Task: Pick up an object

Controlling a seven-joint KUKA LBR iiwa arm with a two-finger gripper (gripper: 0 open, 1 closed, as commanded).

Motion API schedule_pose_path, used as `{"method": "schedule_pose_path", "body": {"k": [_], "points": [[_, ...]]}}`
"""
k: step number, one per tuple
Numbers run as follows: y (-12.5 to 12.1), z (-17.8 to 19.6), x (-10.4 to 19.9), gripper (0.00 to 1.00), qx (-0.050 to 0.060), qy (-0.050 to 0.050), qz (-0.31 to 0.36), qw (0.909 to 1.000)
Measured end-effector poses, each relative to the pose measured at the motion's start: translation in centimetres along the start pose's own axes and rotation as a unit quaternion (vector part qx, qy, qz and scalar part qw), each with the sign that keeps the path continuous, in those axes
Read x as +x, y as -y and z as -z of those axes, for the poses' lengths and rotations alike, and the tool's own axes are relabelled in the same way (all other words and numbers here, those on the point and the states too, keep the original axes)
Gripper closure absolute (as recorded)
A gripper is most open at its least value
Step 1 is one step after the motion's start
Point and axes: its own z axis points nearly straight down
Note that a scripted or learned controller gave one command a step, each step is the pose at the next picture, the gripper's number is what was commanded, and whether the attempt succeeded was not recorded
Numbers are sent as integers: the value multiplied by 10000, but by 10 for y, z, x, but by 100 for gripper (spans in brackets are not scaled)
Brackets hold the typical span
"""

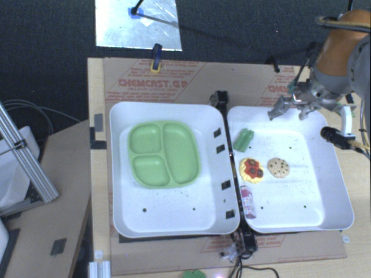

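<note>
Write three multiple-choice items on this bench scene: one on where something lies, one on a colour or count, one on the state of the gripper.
1. Where does the divided plate lie?
A. In the left bin
B. In the right bin
C. On the floor

2. What colour is that plate?
A. Red
B. Green
C. Blue

3. What is the gripper doing?
A. Gripping the cookie
B. Pressing on the plate
C. Hanging over the right bin's far edge, holding nothing

Answers:
1. A: the plate sits on the floor of the left bin.
2. B: it is pale green all over.
3. C: the gripper is at the far rim of the right bin, while the cookie, the pizza slice and the green piece lie apart from it on the bin floor.
</note>
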Motion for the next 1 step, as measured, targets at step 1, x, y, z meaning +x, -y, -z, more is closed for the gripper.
{"method": "schedule_pose_path", "body": {"k": [1], "points": [[58, -21, 41, 0, 64, -18, -17, 10000]]}}
